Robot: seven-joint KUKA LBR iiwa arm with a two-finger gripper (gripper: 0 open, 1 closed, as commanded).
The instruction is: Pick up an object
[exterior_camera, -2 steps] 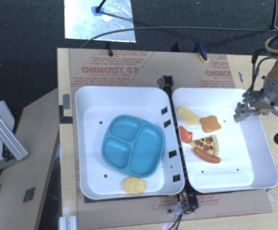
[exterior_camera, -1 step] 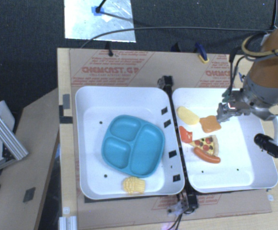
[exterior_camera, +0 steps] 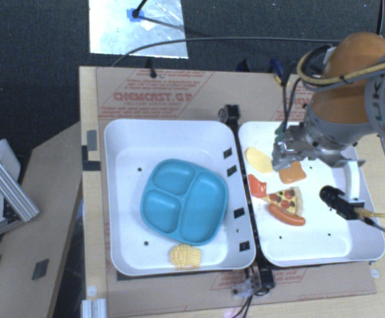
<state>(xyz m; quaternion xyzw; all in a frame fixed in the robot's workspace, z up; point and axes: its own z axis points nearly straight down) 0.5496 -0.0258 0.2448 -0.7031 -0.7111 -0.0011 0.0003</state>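
**DESK:** What carries the scene?

**PHOTO:** A tan tabletop [exterior_camera: 59, 177] bearing two shallow white bins side by side. A grey arm [exterior_camera: 358, 98] with an orange band reaches in from the right over the right bin [exterior_camera: 325, 244].

**DESK:** And the other bin?

**PHOTO:** The left bin [exterior_camera: 172, 126] holds a blue divided plate [exterior_camera: 182, 201], flat in the middle, with a yellow corn cob [exterior_camera: 185, 256] just beside it at the near wall. Both lie well apart from the arm, so they look out of this attempt.

**DESK:** Where is the claw?

**PHOTO:** The claw [exterior_camera: 286, 154] hangs low over the far left part of the right bin, pointed down. Whether it is spread or pressed together cannot be told from this angle, and no item can be seen held in it.

**DESK:** What lies below?

**PHOTO:** Toy food, bunched in that bin's left half. A pizza slice [exterior_camera: 287, 196] and a red sausage [exterior_camera: 287, 214] lie close together. An orange slab [exterior_camera: 293, 173] is right under the claw, and a pale yellow piece [exterior_camera: 259, 159] sits by the dividing wall. A small red piece [exterior_camera: 257, 186] is between the yellow one and the pizza.

**DESK:** Which is the target?

**PHOTO:** Most likely the orange slab, given the claw's position. Whether they touch, I cannot tell. The crowding offers many targets, but by my reading risks nudging a neighbour rather than a clean grip.
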